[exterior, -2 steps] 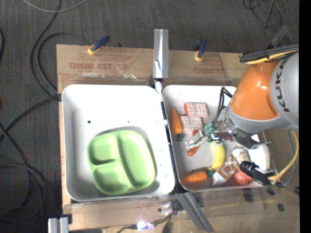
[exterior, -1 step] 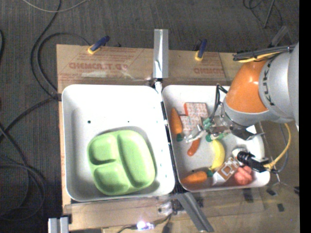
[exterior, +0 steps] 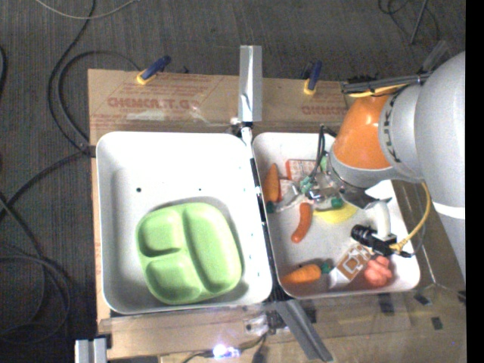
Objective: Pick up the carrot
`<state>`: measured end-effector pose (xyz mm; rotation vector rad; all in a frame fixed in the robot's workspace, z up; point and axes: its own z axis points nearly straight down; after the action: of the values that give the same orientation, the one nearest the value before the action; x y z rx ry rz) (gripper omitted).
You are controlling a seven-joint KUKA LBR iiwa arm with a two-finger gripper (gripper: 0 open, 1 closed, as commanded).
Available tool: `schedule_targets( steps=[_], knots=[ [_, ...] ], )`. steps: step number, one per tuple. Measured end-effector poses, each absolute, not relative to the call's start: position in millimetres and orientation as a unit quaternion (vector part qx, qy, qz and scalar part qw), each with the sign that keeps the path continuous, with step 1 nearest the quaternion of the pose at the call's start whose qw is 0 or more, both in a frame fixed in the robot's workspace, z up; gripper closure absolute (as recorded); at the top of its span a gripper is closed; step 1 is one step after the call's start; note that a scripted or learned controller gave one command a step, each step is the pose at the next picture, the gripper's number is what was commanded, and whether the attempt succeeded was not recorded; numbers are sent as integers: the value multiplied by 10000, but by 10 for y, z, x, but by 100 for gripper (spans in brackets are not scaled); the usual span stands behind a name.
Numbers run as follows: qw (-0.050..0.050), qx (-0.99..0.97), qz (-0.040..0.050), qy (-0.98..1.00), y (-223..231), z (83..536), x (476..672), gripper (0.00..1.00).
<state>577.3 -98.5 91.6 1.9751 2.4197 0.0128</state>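
Note:
The carrot (exterior: pixel 301 274), orange with a green top at its right end, lies flat against the front wall of the right bin (exterior: pixel 408 278). My gripper (exterior: pixel 311 192) hangs over the middle of that bin, below the orange wrist band and well behind the carrot. An orange-red sausage-shaped piece (exterior: pixel 302 221) lies just in front of the gripper. Nothing shows between the fingers.
The right bin also holds an orange piece (exterior: pixel 272 181) along its left wall, a yellow item (exterior: pixel 338 215), a white and red packet (exterior: pixel 297 168), a small patterned box (exterior: pixel 352 262) and a pink-red item (exterior: pixel 379 273). A green divided plate (exterior: pixel 189 252) sits in the left bin (exterior: pixel 121 157).

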Motion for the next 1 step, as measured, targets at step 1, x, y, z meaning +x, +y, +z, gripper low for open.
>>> schedule_targets(
  steps=[1],
  knots=[
    [95,6330,33,7741,-999,1008,5770,100]
  ],
)
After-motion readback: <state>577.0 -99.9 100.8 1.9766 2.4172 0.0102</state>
